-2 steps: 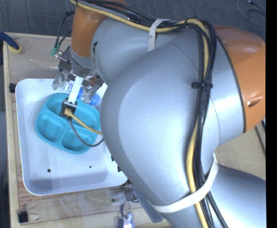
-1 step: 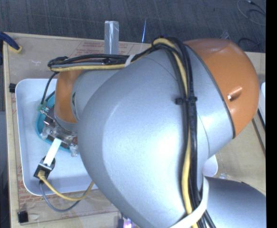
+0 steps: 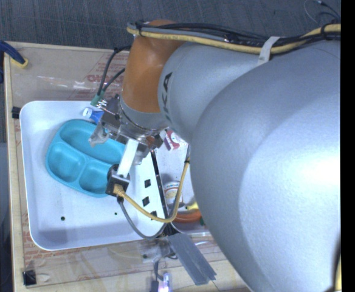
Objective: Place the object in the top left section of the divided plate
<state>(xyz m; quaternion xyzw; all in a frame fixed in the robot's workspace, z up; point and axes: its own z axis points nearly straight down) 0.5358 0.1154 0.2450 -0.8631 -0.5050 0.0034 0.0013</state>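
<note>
The grey arm with its orange band [image 3: 142,72] is reaching in from the right and covering most of the right-hand bin, its gripper [image 3: 99,134] hanging over the upper right part of the light blue divided plastic plate [image 3: 74,157]. That plate is lying in the left shallow white bin [image 3: 50,224], toward its upper middle. The object to be placed cannot be made out, and whether the jaws are released or clenched cannot be told.
</note>
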